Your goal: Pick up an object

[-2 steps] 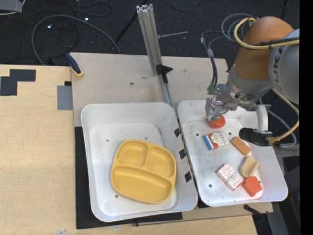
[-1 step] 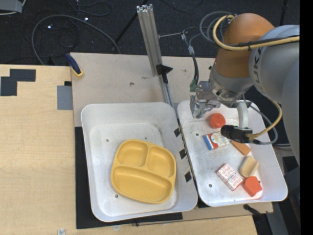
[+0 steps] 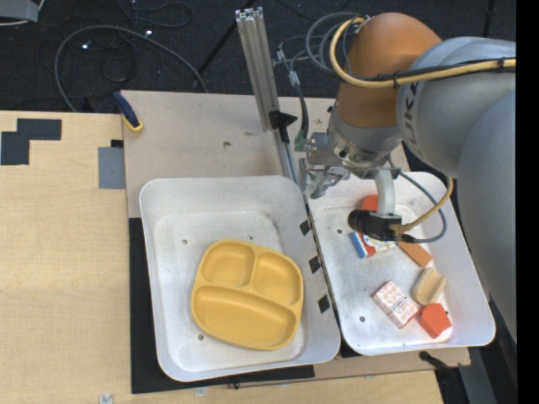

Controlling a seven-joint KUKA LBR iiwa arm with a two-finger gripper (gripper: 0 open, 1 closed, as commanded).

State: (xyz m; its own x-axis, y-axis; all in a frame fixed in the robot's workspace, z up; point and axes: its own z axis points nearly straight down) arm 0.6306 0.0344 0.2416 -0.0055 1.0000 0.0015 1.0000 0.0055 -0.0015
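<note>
My gripper (image 3: pixel 317 178) hangs below the orange-banded wrist, over the far left corner of the right bin (image 3: pixel 472 331). It is close to the wall between the two bins, and nothing shows in it. Several small objects lie in the right bin. A red piece (image 3: pixel 369 202) and a blue, white and red packet (image 3: pixel 363 244) are nearest the gripper. An orange stick (image 3: pixel 413 252), a tan block (image 3: pixel 428 286), a pink patterned box (image 3: pixel 394 302) and an orange-red block (image 3: pixel 434 320) lie toward the front right.
A yellow divided plate (image 3: pixel 248 294) lies in the left bin (image 3: pixel 160 225). An aluminium post (image 3: pixel 261 74) rises behind the bins, close to the wrist. A black cable fitting (image 3: pixel 373 222) hangs over the right bin. To the left is a wooden bench top (image 3: pixel 59 251).
</note>
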